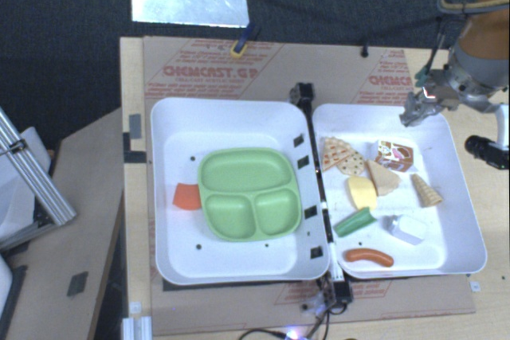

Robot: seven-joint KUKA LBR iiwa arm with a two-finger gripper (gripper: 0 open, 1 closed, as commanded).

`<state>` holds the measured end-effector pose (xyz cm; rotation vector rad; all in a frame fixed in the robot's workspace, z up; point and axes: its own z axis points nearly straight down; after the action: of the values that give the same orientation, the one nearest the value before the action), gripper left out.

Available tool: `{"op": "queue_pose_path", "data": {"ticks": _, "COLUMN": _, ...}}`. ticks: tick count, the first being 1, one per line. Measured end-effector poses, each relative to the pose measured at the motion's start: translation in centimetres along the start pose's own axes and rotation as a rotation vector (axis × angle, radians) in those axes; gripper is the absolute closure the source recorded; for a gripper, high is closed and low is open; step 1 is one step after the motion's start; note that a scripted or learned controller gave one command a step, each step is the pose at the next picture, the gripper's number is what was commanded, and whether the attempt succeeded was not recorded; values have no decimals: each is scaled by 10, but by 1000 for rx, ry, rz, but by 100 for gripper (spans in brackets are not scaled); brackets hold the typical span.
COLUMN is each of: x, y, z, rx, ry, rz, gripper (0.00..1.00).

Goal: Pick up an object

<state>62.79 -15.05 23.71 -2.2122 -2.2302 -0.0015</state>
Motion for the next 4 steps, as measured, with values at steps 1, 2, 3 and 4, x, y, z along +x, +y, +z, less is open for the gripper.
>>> {"op": "queue_pose_path", "data": {"ticks": 1, "x": 30, "y": -40, "z": 10, "rx": 3, "ry": 0, "rz": 1, "gripper": 100}}
{"op": "queue_pose_path", "data": {"ticks": 2, "x": 71, "y": -77, "z": 1, "rx": 1, "ry": 1, "rz": 0, "gripper": 100}}
{"op": "queue_pose_path", "data": {"ticks": 3, "x": 112, "y": -114, "z": 18, "rx": 4, "ry": 1, "rz": 0, "gripper": 100}}
{"op": "queue_pose_path", "data": {"ticks": 4, "x": 145, "y": -134, "z": 4, "rx": 1, "ry": 1, "rz": 0, "gripper": 100}}
